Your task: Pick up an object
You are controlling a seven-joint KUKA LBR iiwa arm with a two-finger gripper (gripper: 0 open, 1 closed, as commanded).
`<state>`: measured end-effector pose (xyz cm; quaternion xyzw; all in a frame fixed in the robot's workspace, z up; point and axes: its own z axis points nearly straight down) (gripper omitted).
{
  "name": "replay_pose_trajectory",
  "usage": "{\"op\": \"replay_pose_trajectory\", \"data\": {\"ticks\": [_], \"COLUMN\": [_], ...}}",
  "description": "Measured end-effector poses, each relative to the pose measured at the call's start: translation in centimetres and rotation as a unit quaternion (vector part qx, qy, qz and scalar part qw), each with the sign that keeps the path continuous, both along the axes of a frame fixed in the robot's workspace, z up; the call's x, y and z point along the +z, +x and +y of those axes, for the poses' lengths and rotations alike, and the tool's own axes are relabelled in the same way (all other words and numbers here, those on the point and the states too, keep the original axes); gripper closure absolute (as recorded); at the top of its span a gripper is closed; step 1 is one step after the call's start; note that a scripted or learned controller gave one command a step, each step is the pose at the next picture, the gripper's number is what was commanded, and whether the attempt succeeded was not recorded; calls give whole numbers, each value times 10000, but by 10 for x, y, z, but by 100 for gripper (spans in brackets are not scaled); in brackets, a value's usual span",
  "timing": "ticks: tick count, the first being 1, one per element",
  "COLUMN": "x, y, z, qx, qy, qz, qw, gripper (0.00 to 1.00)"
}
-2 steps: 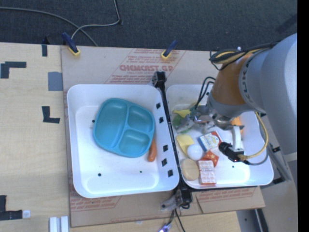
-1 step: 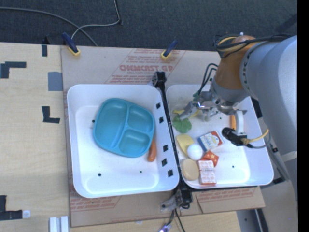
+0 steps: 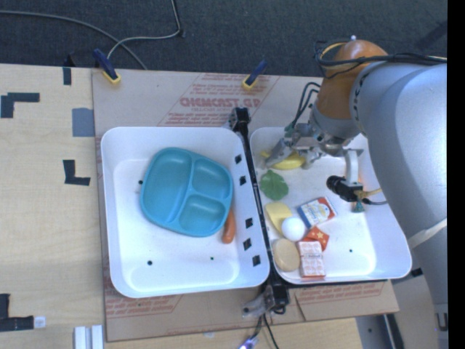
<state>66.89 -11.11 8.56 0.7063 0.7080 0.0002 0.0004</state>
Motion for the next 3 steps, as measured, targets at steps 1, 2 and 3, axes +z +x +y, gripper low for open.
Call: {"op": "replay_pose_trajectory", "data": {"ticks": [1,2,3], "x": [0,42,1], "y": [0,-3,-81], "z": [-18,-69,-34], "qx": [-2,-10,-10], "qy": [-8,-8,0], "qz": [-8,1,-1], "qw": [10000,10000,10000], "gripper": [0,0,0]}}
